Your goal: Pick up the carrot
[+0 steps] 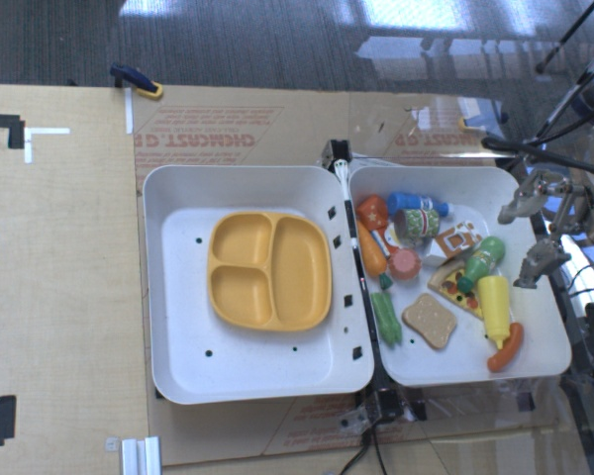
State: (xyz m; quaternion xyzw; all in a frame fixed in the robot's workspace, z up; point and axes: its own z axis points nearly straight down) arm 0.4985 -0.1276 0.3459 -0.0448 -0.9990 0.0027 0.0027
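The pincer (531, 234) hangs open and empty at the right bin's (549, 359) far edge — the long orange carrot (372, 249) lies well to its left.

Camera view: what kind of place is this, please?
Probably a robot test bench in a lab, not a kitchen. Two white bins sit on a cardboard-covered bench; one holds a yellow divided plate, the other toy foods such as a carrot. A gripper hangs at the right.

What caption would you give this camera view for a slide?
Gripper open over the right bin of toy food, carrot at its left edge, yellow plate in the left bin.
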